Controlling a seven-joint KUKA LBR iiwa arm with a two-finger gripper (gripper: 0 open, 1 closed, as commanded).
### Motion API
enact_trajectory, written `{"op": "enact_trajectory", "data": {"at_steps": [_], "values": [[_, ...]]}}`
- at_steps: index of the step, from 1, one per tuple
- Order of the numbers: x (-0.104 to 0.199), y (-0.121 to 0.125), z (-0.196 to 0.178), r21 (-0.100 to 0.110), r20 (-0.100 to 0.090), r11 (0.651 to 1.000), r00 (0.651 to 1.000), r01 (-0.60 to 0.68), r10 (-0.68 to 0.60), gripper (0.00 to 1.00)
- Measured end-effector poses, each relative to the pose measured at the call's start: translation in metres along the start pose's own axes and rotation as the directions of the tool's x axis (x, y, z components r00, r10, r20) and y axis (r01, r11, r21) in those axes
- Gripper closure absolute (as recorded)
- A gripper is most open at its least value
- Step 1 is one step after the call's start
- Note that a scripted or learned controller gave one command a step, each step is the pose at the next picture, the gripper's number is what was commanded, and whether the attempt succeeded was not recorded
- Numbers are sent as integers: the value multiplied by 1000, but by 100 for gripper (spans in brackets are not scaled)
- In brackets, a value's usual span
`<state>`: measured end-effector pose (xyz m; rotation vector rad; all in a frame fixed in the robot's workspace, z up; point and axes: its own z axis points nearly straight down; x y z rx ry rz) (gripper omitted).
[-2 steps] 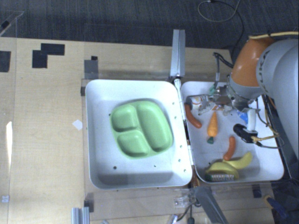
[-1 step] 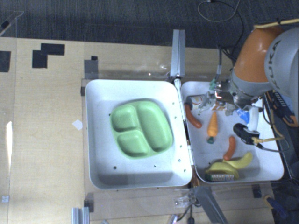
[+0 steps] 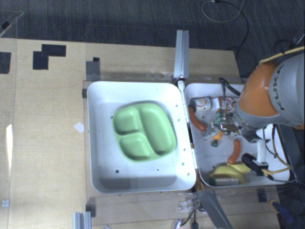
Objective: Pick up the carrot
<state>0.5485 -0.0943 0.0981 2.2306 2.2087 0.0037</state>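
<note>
The arm reached in from the right over the right-hand bin, its grey body and orange band covering much of that bin's upper right. The tool hung low near the bin's middle, a tangle of small parts at the wrist's end; whether it was open or closed could not be told.

A small orange piece that looked like the carrot lay on the bin floor just below the tool and very near its tip; whether the two touched was unclear. Nothing could be seen gripped.

Other things lay around it. A reddish-orange sausage-shaped item lay to the tool's left, against the bin's left wall. A second one lay below and to the right of the carrot. A yellow banana rested along the bottom edge.

In the left bin sat a green compartment tray, well apart from the tool. Both bins stood on the wooden surface.
</note>
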Motion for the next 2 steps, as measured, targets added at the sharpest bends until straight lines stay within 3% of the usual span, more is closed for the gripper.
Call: {"op": "enact_trajectory", "data": {"at_steps": [1,2], "values": [[1,2,-11,-6,0,1000,1000,2,-2,100],[89,-51,-87,-2,-1,975,975,224,-224,100]]}}
